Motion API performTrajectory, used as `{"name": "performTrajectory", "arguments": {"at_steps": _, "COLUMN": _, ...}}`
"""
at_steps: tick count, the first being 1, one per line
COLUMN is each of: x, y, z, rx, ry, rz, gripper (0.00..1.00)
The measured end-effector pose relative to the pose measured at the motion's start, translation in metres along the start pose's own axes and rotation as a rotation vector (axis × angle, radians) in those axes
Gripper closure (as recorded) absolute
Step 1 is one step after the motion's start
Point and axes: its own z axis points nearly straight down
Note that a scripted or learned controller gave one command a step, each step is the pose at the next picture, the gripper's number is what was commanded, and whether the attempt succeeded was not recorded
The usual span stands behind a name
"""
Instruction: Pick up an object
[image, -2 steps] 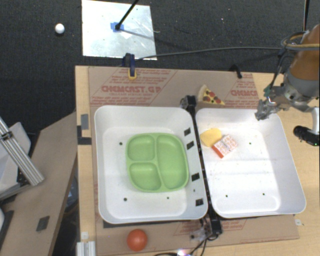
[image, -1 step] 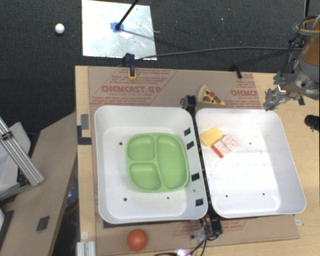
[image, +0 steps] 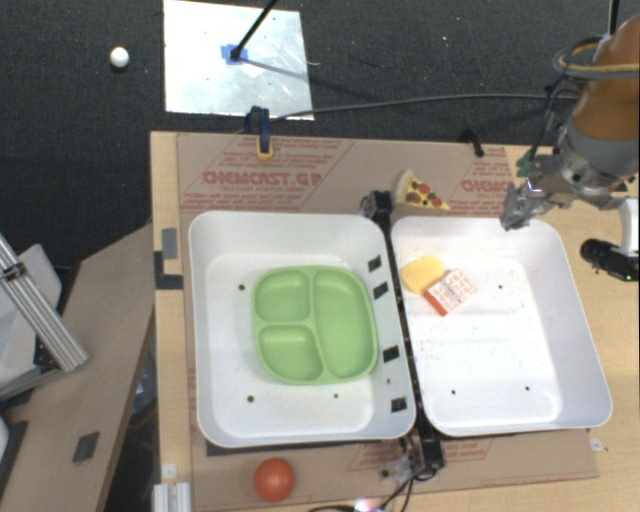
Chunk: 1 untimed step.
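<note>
- Hand (image: 519, 212) sits at the upper right, over the far rim of the right bin (image: 560, 400); nothing visible between its tips. Whether it is wide or narrow cannot be told from this view.
- Arm (image: 605, 110) enters from the right, orange band above the wrist, grey below.
- Right bin holds two objects near its upper left corner: a yellow wedge-shaped piece (image: 421, 271) and, touching it on the lower right, a small red-and-white packet (image: 451, 291). Print on the packet is too small to read.
- Both objects lie well apart from the hand.
- Left bin (image: 230, 410) holds a green divided tray (image: 313, 323), three compartments, lying flat near the centre.
- Toy pizza slice (image: 421, 191) lies on the cardboard sheet (image: 330, 165) just beyond the bins, near the gap between them.
- Cardboard sheet under the bins carries red print reading roughly "CHEMCAST GP", seen upside-down and repeated at the right.
- Red-orange ball (image: 274, 479) rests on the surface in front of the left bin.
- Small white ball (image: 120, 57) lies on the dark floor, upper left.
</note>
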Motion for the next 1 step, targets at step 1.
{"name": "performTrajectory", "arguments": {"at_steps": 1, "x": 0.0541, "y": -0.0238, "z": -0.0018, "rx": 0.001, "ry": 0.001, "rz": -0.002, "gripper": 1.00}}
